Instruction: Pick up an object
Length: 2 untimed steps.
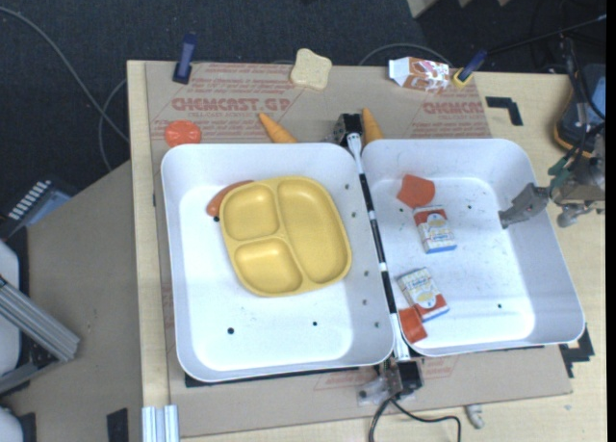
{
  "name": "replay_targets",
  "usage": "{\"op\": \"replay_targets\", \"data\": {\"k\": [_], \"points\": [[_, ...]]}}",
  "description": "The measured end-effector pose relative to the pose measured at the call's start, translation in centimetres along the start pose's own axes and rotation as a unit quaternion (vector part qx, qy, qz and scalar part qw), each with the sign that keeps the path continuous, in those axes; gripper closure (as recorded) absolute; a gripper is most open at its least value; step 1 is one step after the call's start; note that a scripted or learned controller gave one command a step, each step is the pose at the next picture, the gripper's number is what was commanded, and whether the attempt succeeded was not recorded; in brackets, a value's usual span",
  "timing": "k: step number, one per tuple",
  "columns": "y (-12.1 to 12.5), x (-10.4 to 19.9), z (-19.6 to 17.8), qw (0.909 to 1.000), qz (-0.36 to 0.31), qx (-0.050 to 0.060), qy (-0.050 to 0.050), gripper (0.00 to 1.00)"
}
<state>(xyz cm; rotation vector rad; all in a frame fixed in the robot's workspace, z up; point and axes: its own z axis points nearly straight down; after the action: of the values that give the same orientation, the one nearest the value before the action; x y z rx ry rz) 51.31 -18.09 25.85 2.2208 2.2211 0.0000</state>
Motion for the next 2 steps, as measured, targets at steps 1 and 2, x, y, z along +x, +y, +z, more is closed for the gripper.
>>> {"op": "replay_targets", "data": {"k": [1, 2], "points": [[5.2, 8.4, 10.1, 1.0000, -0.001, 0.002, 0.001, 0.00], [12.2, 6.8, 17.5, 1.0000, 0.000, 0.001, 0.000, 0.00]]}}
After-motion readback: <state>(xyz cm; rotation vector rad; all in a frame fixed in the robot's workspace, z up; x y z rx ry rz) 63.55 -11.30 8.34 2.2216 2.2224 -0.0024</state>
